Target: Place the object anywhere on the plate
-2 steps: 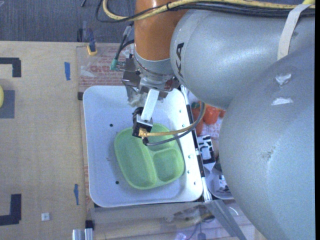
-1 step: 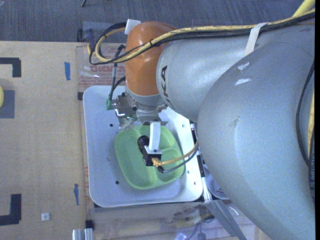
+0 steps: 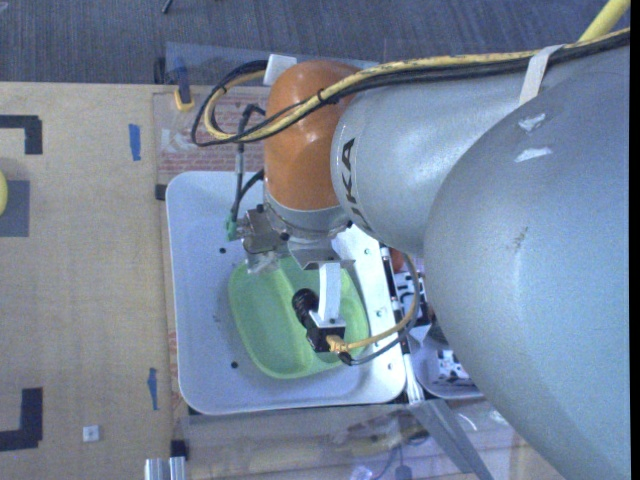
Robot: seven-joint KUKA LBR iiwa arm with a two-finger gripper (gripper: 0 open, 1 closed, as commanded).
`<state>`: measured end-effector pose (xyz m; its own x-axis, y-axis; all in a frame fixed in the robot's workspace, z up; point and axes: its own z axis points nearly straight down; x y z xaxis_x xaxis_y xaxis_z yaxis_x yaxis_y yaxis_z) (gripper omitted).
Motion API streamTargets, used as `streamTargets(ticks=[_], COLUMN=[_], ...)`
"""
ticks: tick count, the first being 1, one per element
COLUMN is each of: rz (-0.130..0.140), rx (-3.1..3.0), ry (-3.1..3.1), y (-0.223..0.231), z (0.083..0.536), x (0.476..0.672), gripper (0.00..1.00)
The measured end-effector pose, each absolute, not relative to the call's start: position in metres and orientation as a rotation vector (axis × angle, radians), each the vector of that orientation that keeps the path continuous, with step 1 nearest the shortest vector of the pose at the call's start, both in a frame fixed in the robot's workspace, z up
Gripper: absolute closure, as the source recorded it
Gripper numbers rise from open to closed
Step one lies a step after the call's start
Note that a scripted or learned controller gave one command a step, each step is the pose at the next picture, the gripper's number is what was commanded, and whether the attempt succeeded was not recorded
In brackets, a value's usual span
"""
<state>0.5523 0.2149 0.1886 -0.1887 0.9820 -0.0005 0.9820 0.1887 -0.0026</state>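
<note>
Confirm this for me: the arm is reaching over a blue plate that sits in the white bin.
One thing is wrong: the plate is green, not blue. The camera view shows the arm reaching over it, and it sits in the white bin.

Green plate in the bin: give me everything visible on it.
The green plate is pale lime, smooth and plastic-looking, rounded with a shallow raised rim. It lies flat, face up, on the floor of the white bin, toward the bin's lower middle in the camera view. The arm hangs over it, its wrist hiding the plate's upper and right parts.
</note>
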Motion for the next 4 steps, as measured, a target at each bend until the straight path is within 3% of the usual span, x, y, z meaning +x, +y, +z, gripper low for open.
streamTargets(ticks=[1,2,3,4], rz=[-0.002,0.001,-0.021,-0.022], rx=[-1.807,-1.928,-1.995,-2.127], ry=[-2.573,-2.479,-2.447,-2.314], y=[0.209,0.202,0.211,0.193], z=[0.24,0.15,0.093,0.093], x=[0.58,0.529,0.487,0.559], gripper=[1.0,1.0,1.0,1.0])
